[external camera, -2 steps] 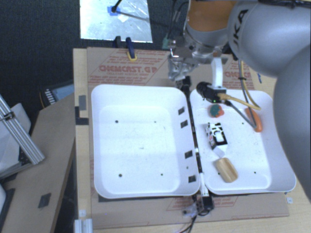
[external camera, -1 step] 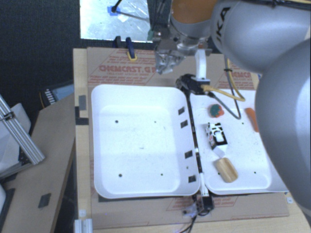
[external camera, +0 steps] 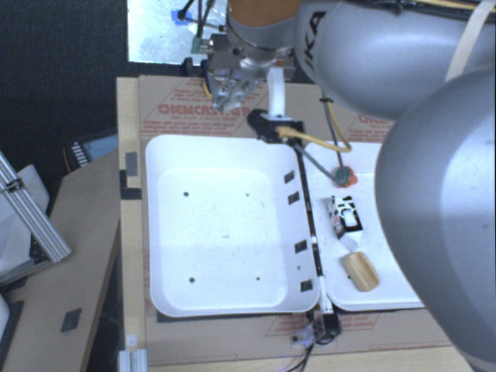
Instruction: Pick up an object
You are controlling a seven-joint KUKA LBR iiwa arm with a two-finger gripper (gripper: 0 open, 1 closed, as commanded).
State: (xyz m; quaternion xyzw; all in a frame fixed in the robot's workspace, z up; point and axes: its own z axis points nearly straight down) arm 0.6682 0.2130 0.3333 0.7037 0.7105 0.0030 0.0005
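Arm: grey, orange band above the wrist, reaching in from the right over the bins' far edge.
Pincer: above the cardboard behind the left bin; whether open or closed, cannot tell.
Right bin: contains a tan wooden block, a black-and-white object, and a small green-orange object.
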